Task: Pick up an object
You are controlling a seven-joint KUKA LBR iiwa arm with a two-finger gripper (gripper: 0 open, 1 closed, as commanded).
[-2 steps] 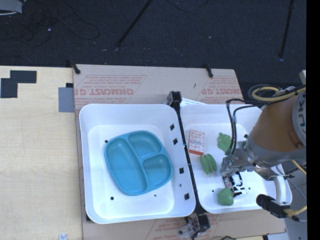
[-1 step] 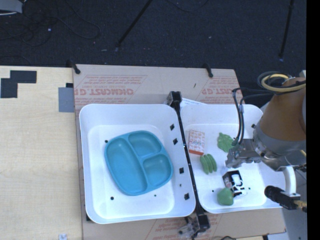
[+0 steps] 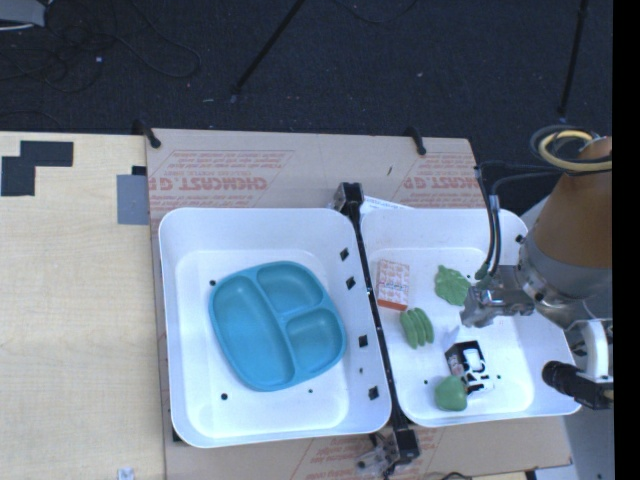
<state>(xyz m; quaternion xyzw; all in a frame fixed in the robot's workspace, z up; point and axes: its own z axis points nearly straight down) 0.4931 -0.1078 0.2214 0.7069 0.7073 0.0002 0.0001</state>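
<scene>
Arm: grey KUKA arm with an orange band reached in from the right, over the right bin.
Jaws: gripper hung low just right of the green leafy toy; whether released or clenched, I could not tell.
Right bin contents: the green leafy toy lay near the middle; a green ridged piece lay below and left of it; a small white packet with red print lay near the divider; a round green object sat toward the near edge, touching a black-and-white item just above it.
Left bin: white bin held a blue divided plate, lying flat with three compartments.
Desk: both bins sat on brown cardboard over a pale wooden desk.
</scene>
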